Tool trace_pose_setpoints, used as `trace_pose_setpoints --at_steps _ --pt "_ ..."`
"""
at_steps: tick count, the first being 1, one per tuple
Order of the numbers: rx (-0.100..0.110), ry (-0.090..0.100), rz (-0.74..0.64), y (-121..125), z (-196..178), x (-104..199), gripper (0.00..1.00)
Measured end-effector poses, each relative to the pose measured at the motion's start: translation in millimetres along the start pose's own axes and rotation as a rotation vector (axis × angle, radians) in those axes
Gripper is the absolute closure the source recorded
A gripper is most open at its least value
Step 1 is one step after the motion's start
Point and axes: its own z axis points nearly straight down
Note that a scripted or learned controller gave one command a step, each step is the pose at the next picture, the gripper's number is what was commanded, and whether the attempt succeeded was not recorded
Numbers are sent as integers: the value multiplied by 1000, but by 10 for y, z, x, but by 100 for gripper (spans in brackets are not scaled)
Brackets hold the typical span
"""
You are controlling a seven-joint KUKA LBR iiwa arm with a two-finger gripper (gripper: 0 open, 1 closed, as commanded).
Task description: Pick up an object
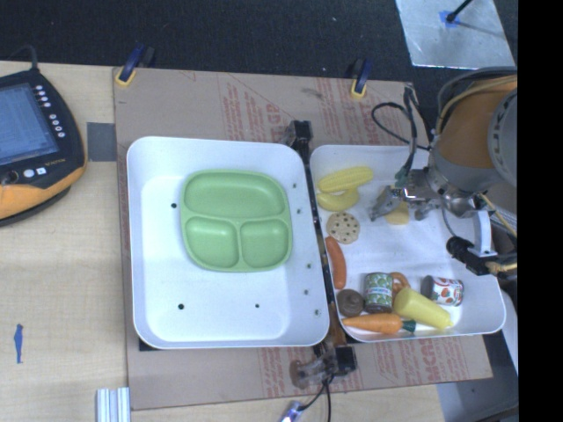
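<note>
- White right bin (pixel 413 328) is my landmark: every candidate object lies inside it, none lifted, so the pick is not yet done.
- My pincer (pixel 393 204) is low in its far half, just above a small yellow piece (pixel 398 217); whether it grips, I cannot tell.

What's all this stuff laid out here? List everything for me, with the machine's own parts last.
Bins: two, white, side by side on the bench.
Divided plate: one, green, in the left bin.
Bananas: two, yellow, right bin's far left corner.
Cookie: one, tan, below the bananas.
Sausage: one, orange-red, along the right bin's left wall.
Cans: two, one green, one red and white, near side of the right bin.
Carrot: one, orange, right bin's near edge.
Pendant: one, orange-grey, far left.
Arm: grey-orange, from the right.
Gripper: over the right bin.
</note>
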Motion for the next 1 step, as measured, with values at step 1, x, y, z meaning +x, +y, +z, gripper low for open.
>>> trace_pose_setpoints --at_steps 1 --pt "-2 1 1 256 -88 -207 0"
